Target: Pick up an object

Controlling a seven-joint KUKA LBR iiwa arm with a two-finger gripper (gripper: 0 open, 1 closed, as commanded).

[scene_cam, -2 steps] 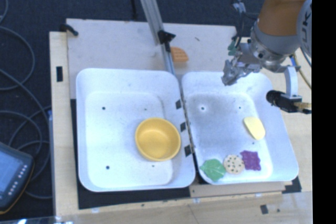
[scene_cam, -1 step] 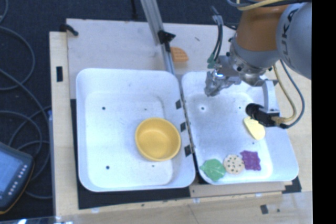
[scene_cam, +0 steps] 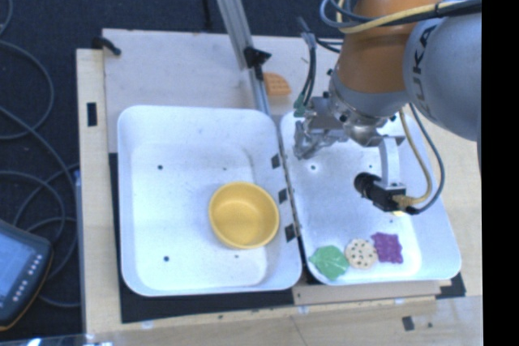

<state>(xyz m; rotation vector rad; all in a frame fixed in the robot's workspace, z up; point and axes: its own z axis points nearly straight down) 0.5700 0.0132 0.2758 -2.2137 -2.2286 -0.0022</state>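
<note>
Two white bins are seen side by side on the bench. A yellow bowl (scene_cam: 243, 214) is seated in the left bin (scene_cam: 154, 174), toward its lower right part, close to the divide between the bins. The bowl is upright, mouth up; being round, no long axis is shown.

Three small flat items are lined up along the near edge of the right bin (scene_cam: 340, 190): a green piece (scene_cam: 329, 261), a round cookie (scene_cam: 360, 254) speckled with dark dots, and a purple piece (scene_cam: 388, 248). The green piece and the cookie appear to be touching or just beside one another; the purple piece is just beside the cookie. The row runs roughly left to right, rising slightly toward the right. The purple piece is somewhat longer top to bottom than across; the other two are near round.

The gripper (scene_cam: 306, 143) is located over the far left corner of the right bin, near the divide. Whether it is spread or closed cannot be told, and nothing is seen between its tips. The three small items lie well apart from it, toward the near edge. The bowl lies below and left of it, across the divide.

A black fitting (scene_cam: 375, 190) with a yellow cable is seen over the right bin, between the gripper and the row of items. An orange object (scene_cam: 276, 84) is noted on the bench beyond the bins, beside a slanted metal rail (scene_cam: 231, 12).
</note>
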